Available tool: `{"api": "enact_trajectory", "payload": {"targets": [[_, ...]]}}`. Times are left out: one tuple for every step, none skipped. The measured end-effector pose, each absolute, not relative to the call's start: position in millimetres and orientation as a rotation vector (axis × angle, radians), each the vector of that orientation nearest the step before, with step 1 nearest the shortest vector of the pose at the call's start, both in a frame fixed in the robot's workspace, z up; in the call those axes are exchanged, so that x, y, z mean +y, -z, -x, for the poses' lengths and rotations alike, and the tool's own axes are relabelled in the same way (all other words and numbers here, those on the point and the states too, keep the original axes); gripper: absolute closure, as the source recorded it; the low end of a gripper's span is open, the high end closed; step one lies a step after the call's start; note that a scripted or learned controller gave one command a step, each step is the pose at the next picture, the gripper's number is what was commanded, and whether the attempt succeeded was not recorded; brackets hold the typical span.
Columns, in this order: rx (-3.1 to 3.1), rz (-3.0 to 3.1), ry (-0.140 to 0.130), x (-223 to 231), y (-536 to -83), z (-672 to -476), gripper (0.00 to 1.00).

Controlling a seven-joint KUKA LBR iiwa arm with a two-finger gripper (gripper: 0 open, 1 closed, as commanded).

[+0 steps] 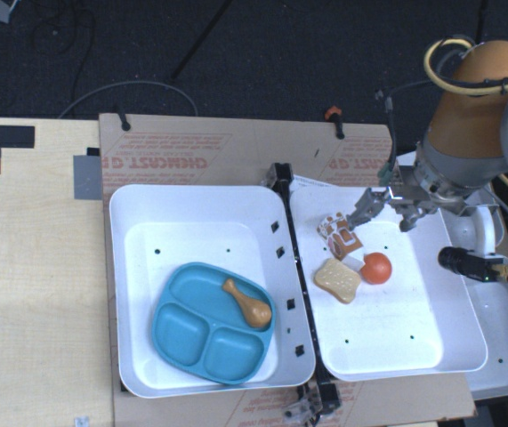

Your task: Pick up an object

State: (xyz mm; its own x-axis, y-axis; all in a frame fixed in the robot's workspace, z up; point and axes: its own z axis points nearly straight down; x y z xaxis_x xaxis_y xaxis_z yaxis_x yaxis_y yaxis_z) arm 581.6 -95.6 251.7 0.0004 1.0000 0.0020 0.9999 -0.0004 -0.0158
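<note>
— Gripper [387, 208]?
— Fingers spread, pinching nothing, above the right bin [449, 350] near its far edge.
— Things to pick?
— Small box [339, 235], bread slice [337, 279] and tomato [376, 268] close together in that bin; drumstick [248, 303] on the blue tray [191, 332], left bin [138, 238].

The pale wooden worktop [31, 265] spreads toward nine o'clock, bearing black marks [0, 145] and a grey square [86, 176]. A brown cardboard sheet [236, 154] with mirrored red lettering lies under both bins. At twelve o'clock, dark carpet [262, 43] carries thin cables [120, 92]. Two small clamps [333, 114] pin the cardboard's far edge.
</note>
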Motion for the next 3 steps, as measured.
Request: {"api": "enact_trajectory", "payload": {"targets": [[-2.221, 2.218, -0.003, -96, -259, -583.7, 0.00], [-2.220, 2.214, -0.007, -88, -204, -591.3, 0.00], [-2.217, 2.216, -0.009, -89, -140, -587.0, 0.00]]}}
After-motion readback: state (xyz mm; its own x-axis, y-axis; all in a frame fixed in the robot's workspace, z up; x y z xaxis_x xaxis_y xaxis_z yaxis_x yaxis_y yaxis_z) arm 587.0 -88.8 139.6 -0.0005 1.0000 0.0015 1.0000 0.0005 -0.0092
